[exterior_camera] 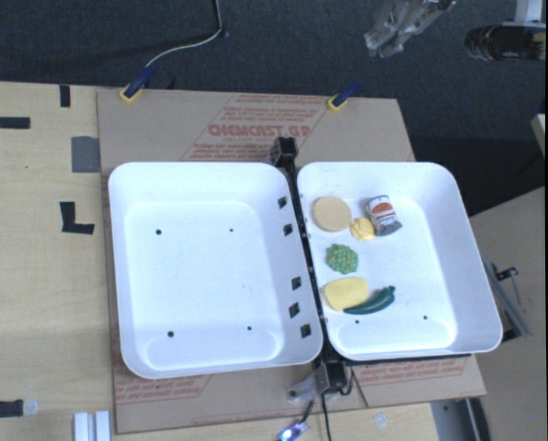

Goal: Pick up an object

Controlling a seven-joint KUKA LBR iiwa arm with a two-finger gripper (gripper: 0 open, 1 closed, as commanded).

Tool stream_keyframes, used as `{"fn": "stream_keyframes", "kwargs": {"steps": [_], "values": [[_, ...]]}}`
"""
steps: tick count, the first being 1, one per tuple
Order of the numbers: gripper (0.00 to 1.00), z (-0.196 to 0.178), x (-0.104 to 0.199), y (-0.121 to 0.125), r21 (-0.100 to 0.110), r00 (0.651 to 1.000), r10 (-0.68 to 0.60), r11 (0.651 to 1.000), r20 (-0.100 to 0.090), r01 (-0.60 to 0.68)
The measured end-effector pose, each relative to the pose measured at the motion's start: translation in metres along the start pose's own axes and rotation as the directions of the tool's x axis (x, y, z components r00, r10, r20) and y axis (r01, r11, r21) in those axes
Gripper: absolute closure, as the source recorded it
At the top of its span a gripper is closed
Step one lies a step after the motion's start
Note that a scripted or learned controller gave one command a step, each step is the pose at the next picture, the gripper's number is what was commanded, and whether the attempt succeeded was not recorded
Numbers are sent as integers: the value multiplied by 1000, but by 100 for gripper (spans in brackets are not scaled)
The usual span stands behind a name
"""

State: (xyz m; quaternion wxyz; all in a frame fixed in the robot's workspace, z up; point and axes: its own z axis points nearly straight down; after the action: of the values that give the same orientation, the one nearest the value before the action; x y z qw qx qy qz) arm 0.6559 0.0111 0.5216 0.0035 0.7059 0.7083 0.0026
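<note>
While gripper hovers | glossy round can | smooth white bin

White bins; red-white can; green pepper; yellow potato.

Even, soft overhead light, white bins bright without glare, faint shadows, hand blurred at top, mild graininess

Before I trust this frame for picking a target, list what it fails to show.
- Gripper, camera view: blurred, finger state unreadable.
- Arm: cut off by the top and right edges.
- Small can: label too small to read.
- Yellow piece beside the can: too small to identify.
- Dark green item: touching or merely beside the yellow item, unclear.
</note>
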Motion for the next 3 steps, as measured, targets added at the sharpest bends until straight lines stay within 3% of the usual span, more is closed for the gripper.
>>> {"fn": "stream_keyframes", "kwargs": {"steps": [1,2,3], "values": [[100,83,16,-117,26,1000,0,1000,-1,0],[100,-17,17,-67,1,1000,0,1000,0,0],[100,116,107,-134,31,1000,-7,1000,1,7]]}}
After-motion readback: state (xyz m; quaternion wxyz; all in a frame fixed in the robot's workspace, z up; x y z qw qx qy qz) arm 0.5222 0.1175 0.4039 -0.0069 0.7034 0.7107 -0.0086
